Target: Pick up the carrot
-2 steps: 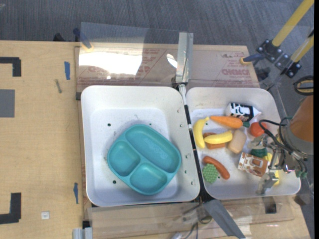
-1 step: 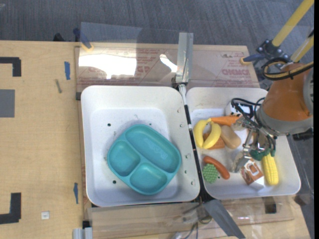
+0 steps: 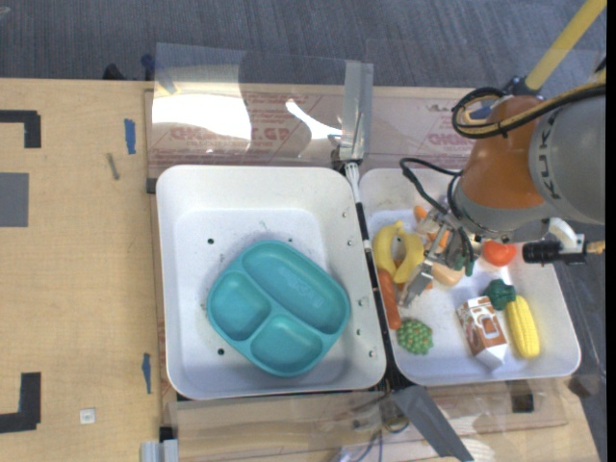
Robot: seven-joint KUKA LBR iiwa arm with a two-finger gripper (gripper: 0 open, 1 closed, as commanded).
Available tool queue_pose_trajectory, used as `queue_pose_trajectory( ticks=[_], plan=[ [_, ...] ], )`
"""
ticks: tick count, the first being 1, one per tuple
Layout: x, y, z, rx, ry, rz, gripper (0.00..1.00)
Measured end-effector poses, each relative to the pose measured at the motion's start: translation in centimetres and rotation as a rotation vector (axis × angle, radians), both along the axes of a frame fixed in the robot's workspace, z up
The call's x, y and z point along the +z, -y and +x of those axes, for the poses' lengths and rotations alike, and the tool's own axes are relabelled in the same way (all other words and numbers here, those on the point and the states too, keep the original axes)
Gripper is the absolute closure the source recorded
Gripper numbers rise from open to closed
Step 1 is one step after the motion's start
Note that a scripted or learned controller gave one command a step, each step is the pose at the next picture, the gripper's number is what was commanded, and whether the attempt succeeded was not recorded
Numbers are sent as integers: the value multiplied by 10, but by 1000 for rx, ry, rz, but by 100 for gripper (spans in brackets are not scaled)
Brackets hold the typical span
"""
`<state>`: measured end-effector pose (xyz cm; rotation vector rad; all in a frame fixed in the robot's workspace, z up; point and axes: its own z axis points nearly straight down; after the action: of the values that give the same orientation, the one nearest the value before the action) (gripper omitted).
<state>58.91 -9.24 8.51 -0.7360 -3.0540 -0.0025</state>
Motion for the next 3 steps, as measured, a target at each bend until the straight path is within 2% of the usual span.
queue_pose_trajectory(
  ticks=[1, 2, 3],
  plan=[
    [15, 0, 4, 2, 12, -3, 100],
    [147, -50, 24, -154, 16, 0, 100],
    [116, -122, -21, -280, -1, -1, 100]
  ],
)
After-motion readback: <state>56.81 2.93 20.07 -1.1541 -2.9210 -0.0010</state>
